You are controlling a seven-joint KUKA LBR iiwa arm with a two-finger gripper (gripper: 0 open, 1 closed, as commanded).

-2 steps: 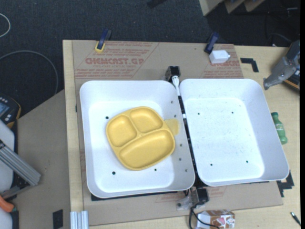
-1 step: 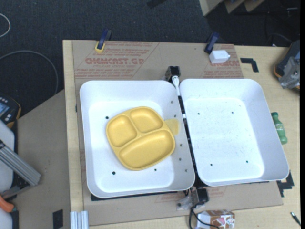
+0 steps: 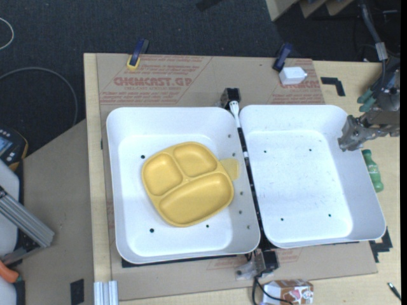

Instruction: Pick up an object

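— What is there to be picked up?

— A yellow plastic plate with three hollows (image 3: 187, 183) is seen lying flat in the white left bin (image 3: 121, 170). A small green thing shaped like a little bottle (image 3: 372, 169) is also seen.

— Where are the fingers (image 3: 351, 138)?

— They are held over the outer edge of the white right bin (image 3: 299, 183), at the end of the grey arm (image 3: 381, 110). Whether they are apart or together cannot be told. Nothing is seen held in them.

— Which way is the plate from the fingers?

— It is found well apart from them, toward the left of the view and a little lower. The whole right bin, and the black strip (image 3: 245, 164) where the two bins meet, would have to be crossed for it to be reached.

— How is the plate turned?

— It is turned on a slant. The big hollow is pointed toward the bottom right of the view, and the two small hollows toward the top left. It is almost as wide as it is long, so no clear long side can be picked out. A small yellow tab (image 3: 229, 168) is stuck out on the side nearest the fingers.

— And the green thing?

— It is found just beside the fingers, a little below them in the view. Its long side is run up and down the view. Whether it is lying on the bin's rim or on the brown counter (image 3: 191, 81) cannot be told.

— So which one is nearer?

— The green thing, by a lot. The plate looks wide and flat, so it is judged that its rim would have to be pinched.
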